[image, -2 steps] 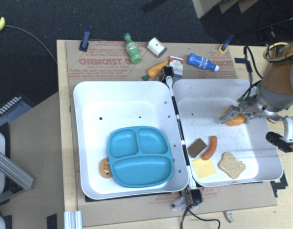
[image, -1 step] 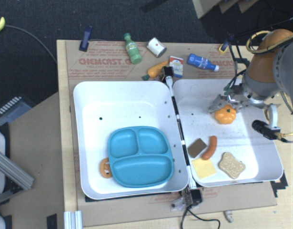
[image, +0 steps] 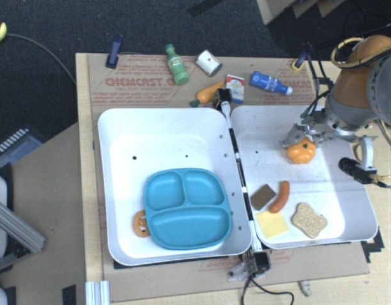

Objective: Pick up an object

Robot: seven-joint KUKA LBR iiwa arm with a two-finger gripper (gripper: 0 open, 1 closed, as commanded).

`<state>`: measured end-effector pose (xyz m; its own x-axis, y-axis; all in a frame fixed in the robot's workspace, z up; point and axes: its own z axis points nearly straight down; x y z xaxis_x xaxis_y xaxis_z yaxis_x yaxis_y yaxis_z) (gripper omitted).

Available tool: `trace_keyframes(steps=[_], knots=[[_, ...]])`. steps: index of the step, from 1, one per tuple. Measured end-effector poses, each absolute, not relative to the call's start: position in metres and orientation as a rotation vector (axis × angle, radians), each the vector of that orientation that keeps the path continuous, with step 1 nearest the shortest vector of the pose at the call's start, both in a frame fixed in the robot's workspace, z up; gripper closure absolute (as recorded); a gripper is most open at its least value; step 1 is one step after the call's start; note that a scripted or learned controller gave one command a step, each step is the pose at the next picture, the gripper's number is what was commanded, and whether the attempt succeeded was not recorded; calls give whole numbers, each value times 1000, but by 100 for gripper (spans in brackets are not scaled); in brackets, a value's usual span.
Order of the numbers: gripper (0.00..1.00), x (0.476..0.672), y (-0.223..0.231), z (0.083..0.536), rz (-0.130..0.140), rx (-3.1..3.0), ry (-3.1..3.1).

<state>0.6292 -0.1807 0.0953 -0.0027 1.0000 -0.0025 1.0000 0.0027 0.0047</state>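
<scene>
In the right bin (image: 348, 196), a small orange pumpkin-like fruit (image: 301, 152) lies toward the far side. My gripper (image: 306, 135) sits low, directly behind it and touching or nearly touching its top. The grey arm with its orange band (image: 357, 84) reaches in from the right. Nearer the front of the same bin lie a brown square (image: 264, 196), a red sausage (image: 281, 196), a yellow cheese slice (image: 272, 223) and a tan cracker (image: 309, 220).
The left bin (image: 119, 138) holds a blue divided plate (image: 185, 207) with a small brown pretzel (image: 140, 223) at its left edge. Behind the bins lie a green bottle (image: 177, 65), a white can (image: 208, 63), a small carton (image: 234, 88) and a blue bottle (image: 270, 83).
</scene>
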Motion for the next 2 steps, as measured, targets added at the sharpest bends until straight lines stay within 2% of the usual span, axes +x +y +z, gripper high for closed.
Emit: trace_keyframes(steps=[1,2], knots=[[100,611,-151,85,0,2221,2223],[100,599,-61,186,5,2217,2223]])
